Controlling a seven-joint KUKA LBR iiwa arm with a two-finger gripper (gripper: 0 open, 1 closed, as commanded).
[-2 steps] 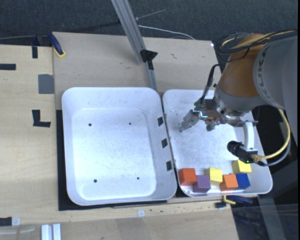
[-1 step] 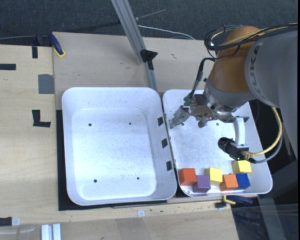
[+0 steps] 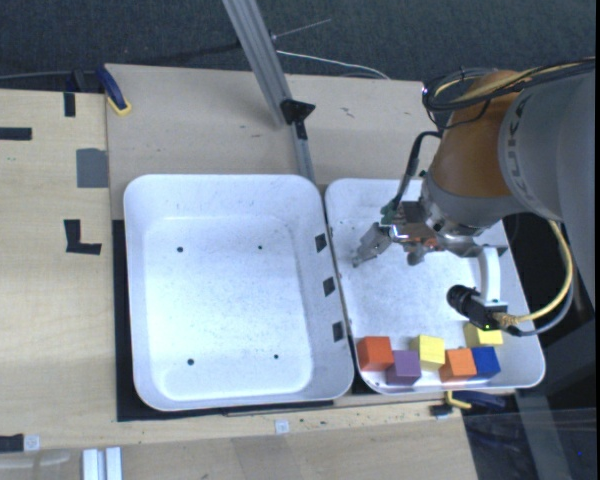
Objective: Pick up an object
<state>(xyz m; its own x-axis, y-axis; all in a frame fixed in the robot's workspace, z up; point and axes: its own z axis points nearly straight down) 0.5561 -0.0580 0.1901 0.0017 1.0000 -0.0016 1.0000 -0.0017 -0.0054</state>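
Several small blocks lie along the near edge of the right bin (image 3: 365, 200): an orange block (image 3: 375, 351), a purple block (image 3: 406, 366), a yellow block (image 3: 431, 349), a second orange block (image 3: 460, 363), a blue block (image 3: 486, 361) and another yellow block (image 3: 483, 336). My gripper (image 3: 388, 257) hangs over the middle of the right bin, well behind the blocks. Its fingers stand spread and open, with nothing between them.
The left bin (image 3: 140, 208) sits beside the right one, sharing a raised middle rim. A slanted metal bar (image 3: 260, 48) reaches down to the bins' far edge. The arm's cables and a black fitting (image 3: 470, 303) hang over the right bin's right side.
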